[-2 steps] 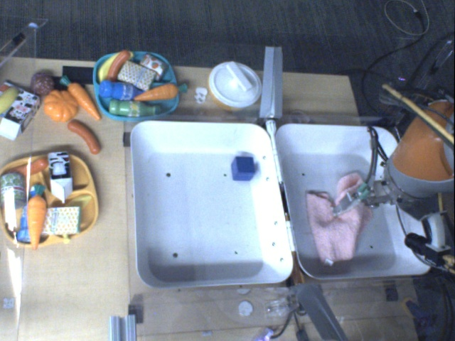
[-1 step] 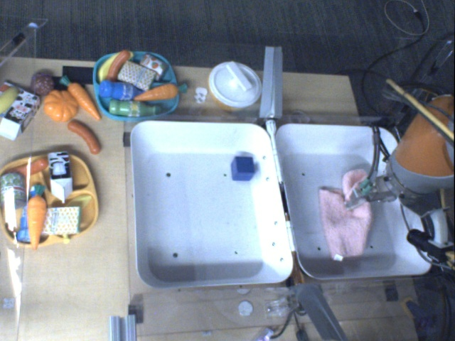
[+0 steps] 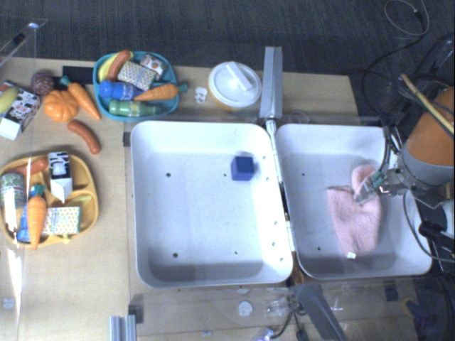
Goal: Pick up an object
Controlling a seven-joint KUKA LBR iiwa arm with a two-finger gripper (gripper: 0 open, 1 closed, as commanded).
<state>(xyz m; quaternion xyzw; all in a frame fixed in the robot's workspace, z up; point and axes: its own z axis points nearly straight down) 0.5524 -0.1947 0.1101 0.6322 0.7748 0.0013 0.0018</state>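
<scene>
Right shallow white plastic bin (image 3: 313, 144): one soft pink cloth (image 3: 355, 215), crumpled, lying right of centre. The grey arm's two-finger gripper (image 3: 370, 189) sits at the cloth's upper edge, touching it; whether its fingers are released or clenched on the fabric cannot be told. Left shallow white plastic bin (image 3: 178, 212): one small blue cube (image 3: 243, 168), near the upper right corner, well apart from the gripper. Wooden worktop (image 3: 106, 261): carries both bins.
</scene>
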